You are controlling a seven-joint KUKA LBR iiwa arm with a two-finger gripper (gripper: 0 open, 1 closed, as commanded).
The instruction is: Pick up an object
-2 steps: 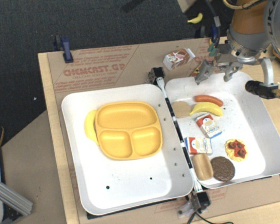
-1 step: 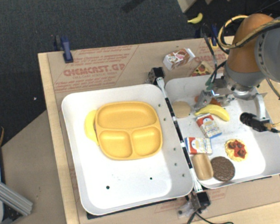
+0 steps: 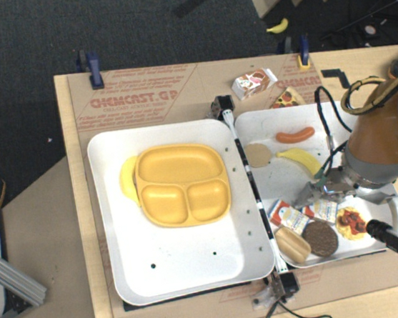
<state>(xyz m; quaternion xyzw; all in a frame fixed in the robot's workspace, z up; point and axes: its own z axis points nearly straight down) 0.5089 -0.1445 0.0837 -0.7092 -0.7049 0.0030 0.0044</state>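
- The gripper [image 3: 323,188] hangs low inside the right bin [image 3: 337,111], just beyond the cluster of small packets; its tip is lost against the clutter and the wrist, so I cannot tell how wide it stands or whether anything is in it.
- The arm [image 3: 380,141], grey with an orange band, comes in over the right bin's far side from the gripper, with black cables looping above it.
- Just in front of the gripper lie red-and-white packets [image 3: 292,215], touching or nearly so.
- Nearer the bin's front rim from the gripper: a dark round cookie-like disc [image 3: 321,239], a tan bread-roll shape [image 3: 292,245] beside it, and a red-and-yellow piece [image 3: 350,219], perhaps toy pizza.
- Behind the gripper lie a yellow banana [image 3: 301,159], a tan flat disc [image 3: 257,155] and a red sausage [image 3: 295,135], all in the same bin.
- Left of the gripper, across the divider, the left bin [image 3: 132,260] holds a yellow compartment tray [image 3: 183,184] lying over a yellow plate [image 3: 128,179].
- Beyond the right bin on the bench, a small printed box [image 3: 253,83] and a pizza-slice toy [image 3: 287,98] rest.
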